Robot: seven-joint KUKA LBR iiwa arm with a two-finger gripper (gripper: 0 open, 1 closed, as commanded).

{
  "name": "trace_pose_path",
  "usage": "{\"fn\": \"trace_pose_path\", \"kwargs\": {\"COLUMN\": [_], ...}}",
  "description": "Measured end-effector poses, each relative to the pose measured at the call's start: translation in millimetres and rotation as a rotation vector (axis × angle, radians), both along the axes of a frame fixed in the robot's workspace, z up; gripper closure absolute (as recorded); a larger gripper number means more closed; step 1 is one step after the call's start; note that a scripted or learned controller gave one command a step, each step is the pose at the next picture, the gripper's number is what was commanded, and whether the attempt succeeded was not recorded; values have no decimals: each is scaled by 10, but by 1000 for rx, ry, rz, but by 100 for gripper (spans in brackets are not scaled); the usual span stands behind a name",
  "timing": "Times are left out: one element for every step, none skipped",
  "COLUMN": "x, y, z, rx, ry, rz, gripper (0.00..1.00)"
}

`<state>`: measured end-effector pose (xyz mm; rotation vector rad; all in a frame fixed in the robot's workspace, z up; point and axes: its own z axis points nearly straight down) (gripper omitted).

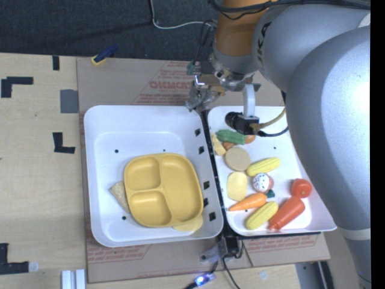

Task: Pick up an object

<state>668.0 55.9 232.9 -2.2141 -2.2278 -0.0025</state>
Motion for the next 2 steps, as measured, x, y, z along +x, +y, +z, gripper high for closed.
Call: {"fn": "trace_pose_path", "kwargs": {"x": [-39,-48], "y": [117,35], "z": [-30,-144], "rx": [-2,-4], "ry": [3,3], "rz": [-4,-5], "gripper": [100,100]}}
